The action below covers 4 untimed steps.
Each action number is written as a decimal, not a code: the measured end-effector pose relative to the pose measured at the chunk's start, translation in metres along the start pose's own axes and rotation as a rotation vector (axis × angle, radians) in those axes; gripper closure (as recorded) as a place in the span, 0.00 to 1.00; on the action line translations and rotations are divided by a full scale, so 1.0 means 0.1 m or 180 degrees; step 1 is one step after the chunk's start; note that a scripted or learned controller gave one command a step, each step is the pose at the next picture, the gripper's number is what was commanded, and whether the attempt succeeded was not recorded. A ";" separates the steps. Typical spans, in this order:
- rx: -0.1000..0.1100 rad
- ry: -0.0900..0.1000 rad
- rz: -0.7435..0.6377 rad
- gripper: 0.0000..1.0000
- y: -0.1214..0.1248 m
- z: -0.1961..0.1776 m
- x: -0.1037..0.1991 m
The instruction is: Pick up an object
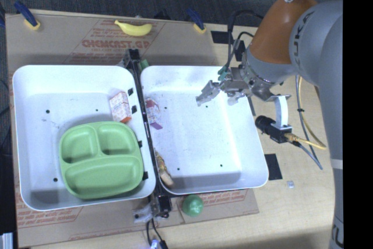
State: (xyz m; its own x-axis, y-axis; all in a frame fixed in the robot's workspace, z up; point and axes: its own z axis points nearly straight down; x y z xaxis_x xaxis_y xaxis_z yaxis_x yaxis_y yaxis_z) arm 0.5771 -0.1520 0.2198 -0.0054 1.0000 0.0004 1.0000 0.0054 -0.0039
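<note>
Right, starting at the near edge of the surface [291,207]: green ball [192,205] sitting on the cardboard sheet [230,198], just outside the right bin [250,166] by its near left corner. Black clamp [156,207] right beside it, at the foot of the seam between the two bins.

Inside the left bin [23,125]: green divided plate [102,157] filling most of the near half, three compartments, close to the right wall. Small red-and-white packet [119,107] just past the plate's far edge, near the seam.

Over in the right bin: brownish stick-like object [162,171] tucked against the left wall toward the near corner, too small to identify. White and purple wrapper-ish thing [152,114] further up the same wall.

Gripper [220,92] hanging over the far right part of the right bin, fingers spread apart, nothing between them. Well apart from both items along the left wall. Orange band [280,26] and grey arm coming in from the right edge.

Far edge of the surface: yellow banana [133,27] lying on the cardboard beyond the left bin, plus blue clips [27,14] at the far corners of the sheet.
</note>
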 end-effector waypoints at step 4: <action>-0.0005 -0.0001 -0.0007 0.00 -0.65 1.14 -0.59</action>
State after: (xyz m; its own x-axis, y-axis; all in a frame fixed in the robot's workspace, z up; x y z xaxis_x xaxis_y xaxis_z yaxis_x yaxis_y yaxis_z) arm 0.5123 -0.2109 0.1059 -0.0076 1.0000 0.0002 1.0000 0.0076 -0.0023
